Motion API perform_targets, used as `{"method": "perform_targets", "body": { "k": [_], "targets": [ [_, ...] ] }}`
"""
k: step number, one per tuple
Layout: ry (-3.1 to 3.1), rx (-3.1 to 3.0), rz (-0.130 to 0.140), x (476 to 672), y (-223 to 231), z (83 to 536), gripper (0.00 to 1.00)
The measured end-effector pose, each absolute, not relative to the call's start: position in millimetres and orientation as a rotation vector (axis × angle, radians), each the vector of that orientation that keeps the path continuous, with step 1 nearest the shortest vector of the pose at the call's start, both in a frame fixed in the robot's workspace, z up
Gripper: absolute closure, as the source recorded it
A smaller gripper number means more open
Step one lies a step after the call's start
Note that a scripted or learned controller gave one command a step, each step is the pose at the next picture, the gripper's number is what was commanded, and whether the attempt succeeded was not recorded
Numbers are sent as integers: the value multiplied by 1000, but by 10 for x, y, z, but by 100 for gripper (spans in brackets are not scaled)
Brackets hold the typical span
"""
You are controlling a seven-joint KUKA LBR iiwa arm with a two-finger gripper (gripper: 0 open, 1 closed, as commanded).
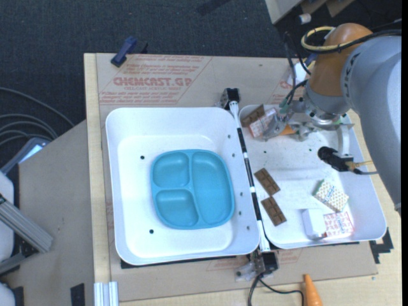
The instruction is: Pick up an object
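The right bin (pixel 299 164) holds several small things. Two brown bars (pixel 266 181) (pixel 273 210) lie by its left wall. A diamond-patterned packet (pixel 331 195) and a white and red packet (pixel 328 224) lie at the front right. At the back left corner sits a brown, white and red wrapper (pixel 259 121). My gripper (pixel 280 126) is low over the back of this bin, right beside that wrapper, and I cannot see whether it touches it. The grey arm with its orange band (pixel 335 56) comes in from the right.
The left bin (pixel 127 132) holds a blue divided tray (pixel 191 188). A blue clip (pixel 124 51) lies on the bench's back left corner. A black clamp (pixel 230 97) sits where the bins meet at the back. An orange tool tip (pixel 310 292) lies at the front edge.
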State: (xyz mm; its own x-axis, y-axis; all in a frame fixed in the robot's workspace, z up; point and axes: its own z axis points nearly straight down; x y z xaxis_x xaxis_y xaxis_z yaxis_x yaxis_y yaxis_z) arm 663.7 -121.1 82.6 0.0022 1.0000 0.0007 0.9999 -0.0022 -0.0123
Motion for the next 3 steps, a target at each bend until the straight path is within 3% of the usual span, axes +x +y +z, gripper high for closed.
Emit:
{"method": "perform_targets", "body": {
  "k": [2,3],
  "targets": [
    [-2216,-2217,11,6642,-1920,834,0],
    [-2212,-2216,10,6643,-1323,895,0]
  ]
}}
